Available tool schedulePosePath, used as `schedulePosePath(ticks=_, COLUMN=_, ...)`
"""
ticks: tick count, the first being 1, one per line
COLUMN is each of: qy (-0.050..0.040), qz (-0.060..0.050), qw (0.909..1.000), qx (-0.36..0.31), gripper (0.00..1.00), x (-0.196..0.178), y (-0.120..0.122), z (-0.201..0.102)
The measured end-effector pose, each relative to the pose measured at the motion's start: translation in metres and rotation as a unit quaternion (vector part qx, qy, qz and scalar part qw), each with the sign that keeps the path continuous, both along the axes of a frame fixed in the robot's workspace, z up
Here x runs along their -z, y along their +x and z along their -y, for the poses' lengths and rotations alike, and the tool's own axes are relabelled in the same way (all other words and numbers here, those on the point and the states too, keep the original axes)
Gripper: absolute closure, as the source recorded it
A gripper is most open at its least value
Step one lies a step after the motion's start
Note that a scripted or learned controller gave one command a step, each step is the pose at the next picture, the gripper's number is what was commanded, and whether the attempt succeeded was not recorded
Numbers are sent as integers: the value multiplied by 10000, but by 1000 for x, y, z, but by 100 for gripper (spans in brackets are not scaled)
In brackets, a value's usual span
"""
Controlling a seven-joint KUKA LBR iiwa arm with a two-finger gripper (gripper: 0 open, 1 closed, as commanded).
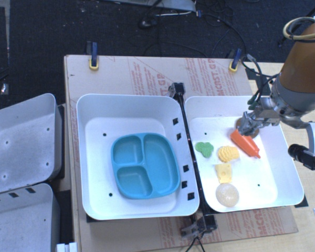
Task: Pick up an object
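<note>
The gripper [248, 126] hangs low in the right bin [283, 185], right at the upper end of the carrot [245, 143], which slants away below it; whether its jaws are apart or together I cannot tell. One green piece [204, 148], one corn cob [228, 153], one yellow block [224, 172] and one pale ball [227, 194] lie below and left of it. One blue tray [145, 165] sits farther left in the left bin [94, 140].

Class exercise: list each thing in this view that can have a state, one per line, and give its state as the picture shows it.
gripper: low in the right bin, at the carrot's upper end.
carrot: lying flat, slanted.
green piece: lying flat.
corn: lying flat.
yellow block: lying flat.
pale ball: resting.
blue tray: upright in the left bin.
</note>
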State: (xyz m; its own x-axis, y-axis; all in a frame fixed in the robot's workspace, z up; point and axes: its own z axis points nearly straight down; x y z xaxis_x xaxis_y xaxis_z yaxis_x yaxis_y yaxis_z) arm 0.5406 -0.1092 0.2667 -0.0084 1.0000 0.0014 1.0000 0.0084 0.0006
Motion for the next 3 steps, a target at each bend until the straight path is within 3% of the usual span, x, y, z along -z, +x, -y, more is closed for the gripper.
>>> schedulePosePath(ticks=2, qy=-5, qz=5, qw=10000, qx=3, gripper=100, x=-4, y=14, z=-100)
schedulePosePath(ticks=3, qy=-2, qz=-19, qw=10000, qx=3, gripper=100, x=16, y=16, z=-150)
